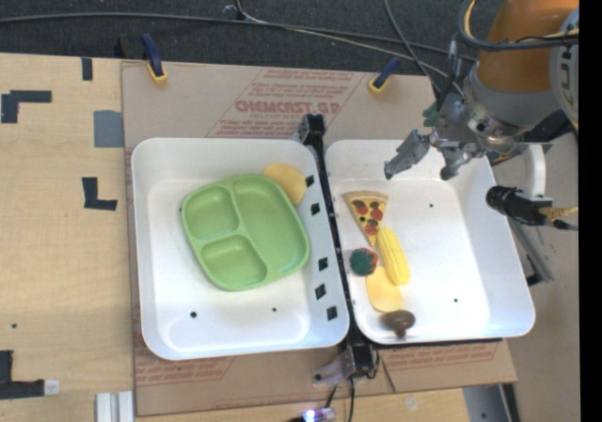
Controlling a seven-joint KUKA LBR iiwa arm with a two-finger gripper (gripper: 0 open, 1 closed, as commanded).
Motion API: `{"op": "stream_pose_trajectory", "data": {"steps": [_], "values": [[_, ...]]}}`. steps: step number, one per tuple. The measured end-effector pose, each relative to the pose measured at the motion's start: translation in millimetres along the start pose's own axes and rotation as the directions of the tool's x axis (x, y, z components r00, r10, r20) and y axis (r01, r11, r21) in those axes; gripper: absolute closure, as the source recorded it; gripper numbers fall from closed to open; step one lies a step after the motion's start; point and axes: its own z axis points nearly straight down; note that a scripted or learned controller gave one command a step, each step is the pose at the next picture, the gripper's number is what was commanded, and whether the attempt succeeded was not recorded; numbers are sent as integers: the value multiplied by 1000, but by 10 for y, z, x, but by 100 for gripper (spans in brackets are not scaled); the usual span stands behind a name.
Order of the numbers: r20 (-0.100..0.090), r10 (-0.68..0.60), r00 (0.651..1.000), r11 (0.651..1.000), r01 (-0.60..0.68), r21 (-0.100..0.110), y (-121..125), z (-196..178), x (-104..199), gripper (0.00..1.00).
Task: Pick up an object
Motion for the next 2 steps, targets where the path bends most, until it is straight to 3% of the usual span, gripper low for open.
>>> {"op": "stream_pose_trajectory", "data": {"steps": [1, 2], "values": [[1, -3, 1000, 1000, 3, -11, 17, -60, 1, 0], [2, -2, 1000, 1000, 2, -6, -67, 422, 27, 0]]}}
